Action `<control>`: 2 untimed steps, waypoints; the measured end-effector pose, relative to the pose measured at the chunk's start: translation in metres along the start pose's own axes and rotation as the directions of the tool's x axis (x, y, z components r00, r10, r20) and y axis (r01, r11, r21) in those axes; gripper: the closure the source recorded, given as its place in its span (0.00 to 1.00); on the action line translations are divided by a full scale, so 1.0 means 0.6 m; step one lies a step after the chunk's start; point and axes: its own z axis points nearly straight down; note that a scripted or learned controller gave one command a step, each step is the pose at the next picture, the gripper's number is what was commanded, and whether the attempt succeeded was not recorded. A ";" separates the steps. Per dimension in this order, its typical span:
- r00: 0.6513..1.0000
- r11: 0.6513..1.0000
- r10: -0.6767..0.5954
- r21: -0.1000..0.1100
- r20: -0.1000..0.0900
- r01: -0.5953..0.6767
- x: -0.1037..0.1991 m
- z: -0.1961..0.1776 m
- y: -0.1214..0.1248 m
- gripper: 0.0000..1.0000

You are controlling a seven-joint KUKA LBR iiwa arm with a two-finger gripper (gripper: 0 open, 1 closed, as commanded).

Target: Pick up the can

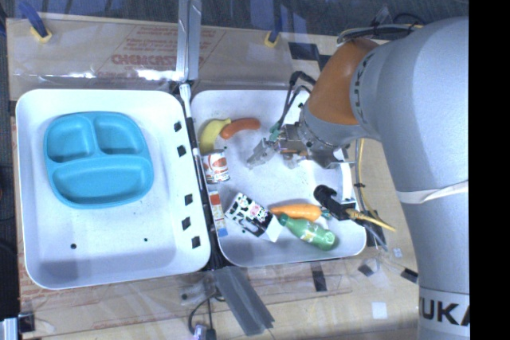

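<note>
The can (217, 168), red and white, sits against the left wall of the right bin (263, 103), a little left of the frame's centre. It is just below a banana (210, 133), and whether the two touch cannot be told. A sausage (240, 126) lies just right of the banana's top.

The gripper (258, 154) hangs over the middle of the right bin, pointing left toward the can but apart from it, with bare white floor between them. Nothing is seen in its grasp, and whether it is clenched or released cannot be told from this angle. The grey arm (426, 131) fills the right side of the frame, its orange band (339, 84) just above the wrist.

Along the bin's lower edge lie a black-and-white spotted box (249, 215), a carrot (298, 211) and a green bottle (312, 234). The carrot is just above the bottle, and the box is to their left.

The left bin (119, 239) holds a blue divided plate (97, 157) in its upper half. Both bins rest on the desk (96, 44).
</note>
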 end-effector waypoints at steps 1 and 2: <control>0.998 0.998 0.063 -0.002 0.000 -0.063 0.058 0.000 0.018 0.00; 1.000 1.000 -0.014 -0.004 0.000 0.014 -0.030 -0.002 0.037 0.00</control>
